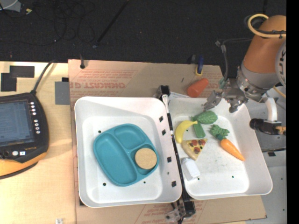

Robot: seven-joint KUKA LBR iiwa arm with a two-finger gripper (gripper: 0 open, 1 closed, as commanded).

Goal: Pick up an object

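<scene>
My gripper (pixel 221 105) hangs over the far edge of the right bin (pixel 254 171), open, with nothing between its fingers. Just below its left finger lies a green leafy toy (pixel 207 117). Also in this bin are a yellow banana (pixel 182 129), a small green block (pixel 199 130), a pizza slice (pixel 195 147), a green broccoli piece (pixel 218 132), an orange carrot (pixel 232 149) and a white block (pixel 190 168).
The left bin (pixel 93 111) holds a teal divided plate (pixel 117 155) with a round tan cookie (pixel 146 158) in it. A red toy (pixel 198 87) lies on the cardboard behind the right bin. A tablet pendant (pixel 18 125) sits at far left.
</scene>
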